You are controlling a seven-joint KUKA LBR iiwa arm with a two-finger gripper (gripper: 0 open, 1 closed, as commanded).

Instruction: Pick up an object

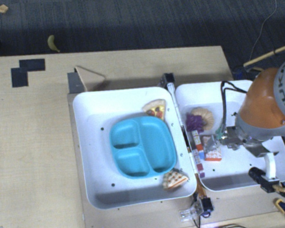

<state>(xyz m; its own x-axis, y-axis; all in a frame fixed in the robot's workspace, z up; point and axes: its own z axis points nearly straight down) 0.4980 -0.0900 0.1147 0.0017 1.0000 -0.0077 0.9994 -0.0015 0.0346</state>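
Observation:
In the right bin [240, 176], a tan bagel-like ring [203, 114] lies at the back left with a purple grape bunch [194, 122] against it. A red and white carton [210, 151] lies just below them, near the bin's left wall. My gripper [221, 137] is low over the right bin, right beside the carton's upper right corner, and the grey wrist with its orange band [263, 106] covers the bin's right half. Nothing shows between the gripper and the carton that tells me it is held.
The left bin [92, 141] holds a blue divided plate [142, 145], a pizza slice [155, 108] at its back right and a sandwich piece [174, 179] at its front right. A black cable [226, 102] loops over the right bin's back.

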